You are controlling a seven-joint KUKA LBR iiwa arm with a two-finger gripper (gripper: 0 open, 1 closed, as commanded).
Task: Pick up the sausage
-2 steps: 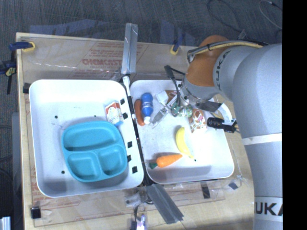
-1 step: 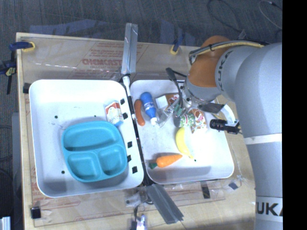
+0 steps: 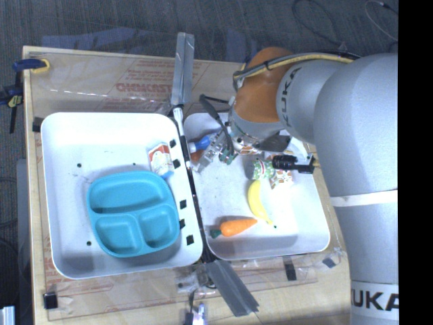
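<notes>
Hovering low in right bin (image 3: 308, 239), pincer (image 3: 218, 151) beside sausage (image 3: 197, 156); grip state can't tell; banana (image 3: 257, 202), carrot (image 3: 233, 227) nearby.

"KUKA" lettering on the grey arm (image 3: 365, 181), twice.

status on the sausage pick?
Gripper low in right bin, far-left corner. Reddish item at its tip, likely the sausage; grasp unconfirmed. Banana and carrot lie nearer, apart.
</notes>
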